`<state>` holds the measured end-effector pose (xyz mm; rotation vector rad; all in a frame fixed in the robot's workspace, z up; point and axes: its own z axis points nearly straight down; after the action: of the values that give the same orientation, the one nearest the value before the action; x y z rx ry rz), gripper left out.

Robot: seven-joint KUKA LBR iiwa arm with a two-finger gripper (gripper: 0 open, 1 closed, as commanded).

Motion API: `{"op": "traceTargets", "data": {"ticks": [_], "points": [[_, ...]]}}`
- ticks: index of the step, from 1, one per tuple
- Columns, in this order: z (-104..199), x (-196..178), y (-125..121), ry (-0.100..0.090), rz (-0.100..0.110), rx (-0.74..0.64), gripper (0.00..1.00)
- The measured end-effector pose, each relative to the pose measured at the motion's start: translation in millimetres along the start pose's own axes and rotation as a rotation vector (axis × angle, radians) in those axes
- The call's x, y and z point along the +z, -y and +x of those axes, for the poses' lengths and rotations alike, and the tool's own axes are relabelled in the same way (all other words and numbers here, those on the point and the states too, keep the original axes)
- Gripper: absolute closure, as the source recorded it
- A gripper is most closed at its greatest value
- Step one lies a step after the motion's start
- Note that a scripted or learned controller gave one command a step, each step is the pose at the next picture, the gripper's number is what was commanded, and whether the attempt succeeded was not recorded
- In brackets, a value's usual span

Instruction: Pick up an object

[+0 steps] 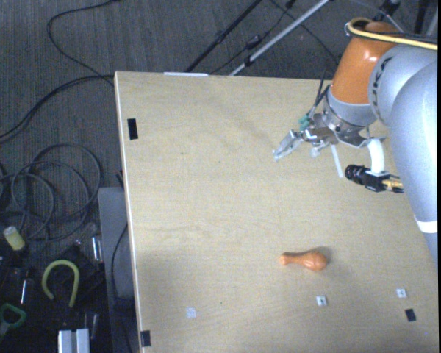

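Note:
A small orange pear-shaped object (306, 259) lies on its side on the tan board (206, 197), toward the lower right. Its narrow end points left. My gripper (285, 147) hangs over the upper right part of the board, pointing left and slightly down. It is well above and apart from the orange object, and nothing shows in it. The grey arm with its orange band (360, 57) comes in from the right edge.
Small dark and pale markers (321, 300) dot the board's lower right, and a black marker (132, 129) sits near its left edge. Cables and a green hook (59, 278) lie on the floor to the left. Stand legs (294, 20) cross above the board's far edge.

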<state>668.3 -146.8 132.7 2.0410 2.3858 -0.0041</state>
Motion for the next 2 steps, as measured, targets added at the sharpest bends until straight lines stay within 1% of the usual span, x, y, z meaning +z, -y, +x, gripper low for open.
{"op": "traceTargets", "data": {"ticks": [1,2], "points": [[-38.0,41.4,6.1,0.0,0.0,-0.34,0.0],[-38.2,31.6,5.8,0.003,-0.001,-0.339,1.0]]}}
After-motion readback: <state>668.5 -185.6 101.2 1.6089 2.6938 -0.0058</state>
